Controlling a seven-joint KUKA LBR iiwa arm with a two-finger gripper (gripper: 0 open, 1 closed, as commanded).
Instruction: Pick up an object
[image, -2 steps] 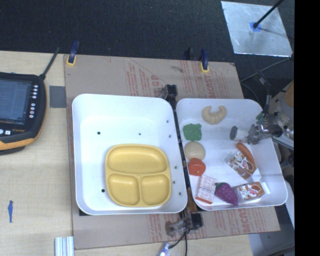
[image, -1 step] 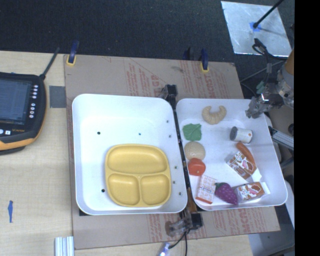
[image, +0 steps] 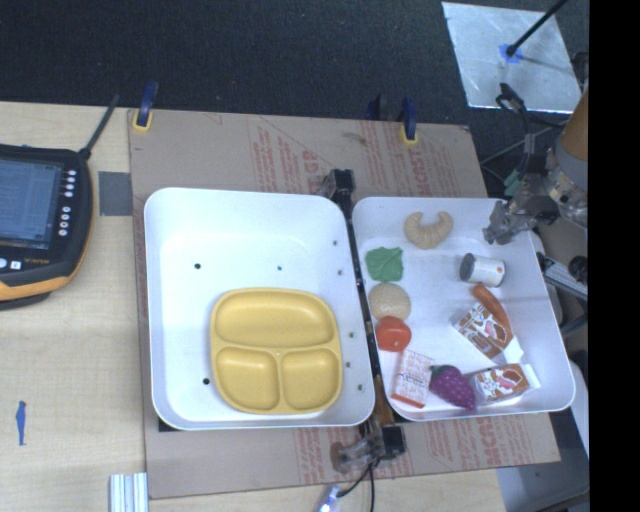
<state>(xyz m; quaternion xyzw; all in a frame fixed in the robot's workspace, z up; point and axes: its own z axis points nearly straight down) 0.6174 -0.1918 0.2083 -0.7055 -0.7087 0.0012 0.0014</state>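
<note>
You are hovering the gripper (image: 503, 224) over the right bin's (image: 556, 340) far right corner; whether its jaws are apart, you cannot tell. The small white cylinder (image: 482, 268) is lying just inward of them, long axis crosswise.

A pale wooden surface (image: 70, 370) carries a brown cardboard sheet (image: 260, 160). Dark carpeted floor (image: 250, 45) lies at twelve o'clock, with an orange-edged black tablet (image: 35, 220) at nine.

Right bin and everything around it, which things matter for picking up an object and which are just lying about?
For the job:
end effector
croissant
green leaf
white canister
tomato
purple grapes

Just lying about:
yellow divided tray
orange-edged tablet
blue clamps
</note>
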